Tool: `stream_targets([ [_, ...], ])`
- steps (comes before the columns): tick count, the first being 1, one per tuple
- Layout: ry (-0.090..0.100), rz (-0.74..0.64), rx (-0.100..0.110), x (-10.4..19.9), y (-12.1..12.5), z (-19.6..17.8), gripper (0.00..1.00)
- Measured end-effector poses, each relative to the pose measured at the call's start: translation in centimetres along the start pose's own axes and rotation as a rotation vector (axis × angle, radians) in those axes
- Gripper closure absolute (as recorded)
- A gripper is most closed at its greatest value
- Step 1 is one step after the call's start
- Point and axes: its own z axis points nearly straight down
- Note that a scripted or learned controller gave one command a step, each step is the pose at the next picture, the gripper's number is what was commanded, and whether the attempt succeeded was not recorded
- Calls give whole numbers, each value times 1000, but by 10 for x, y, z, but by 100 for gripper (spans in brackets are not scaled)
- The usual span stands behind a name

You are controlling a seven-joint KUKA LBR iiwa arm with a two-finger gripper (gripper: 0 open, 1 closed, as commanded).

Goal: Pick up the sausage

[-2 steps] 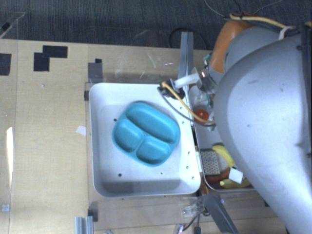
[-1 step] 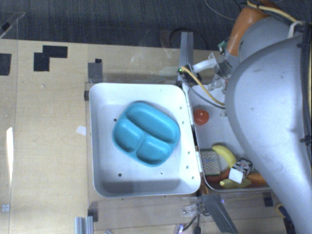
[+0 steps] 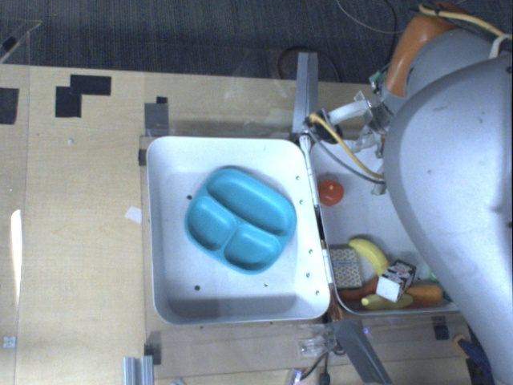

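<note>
Down at the near end of the right shallow white bin, the reddish-brown sausage lies just below a yellow banana, while the tool sits way up top, can't tell if it's open or closed.

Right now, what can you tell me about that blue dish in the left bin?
The blue plate looks like smooth plastic, a rounded shape split by raised ridges into three compartments: one long one at the far side, two smaller ones nearer. It lies flat and slightly turned, near the middle of the left bin, resting on the bin's white floor. Its compartments hold nothing, and nothing else touches it.
</note>
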Motion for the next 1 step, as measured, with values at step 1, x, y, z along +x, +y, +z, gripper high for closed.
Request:
stream_targets([
  [1,-1,-19,3,-75,-81,0,0],
])
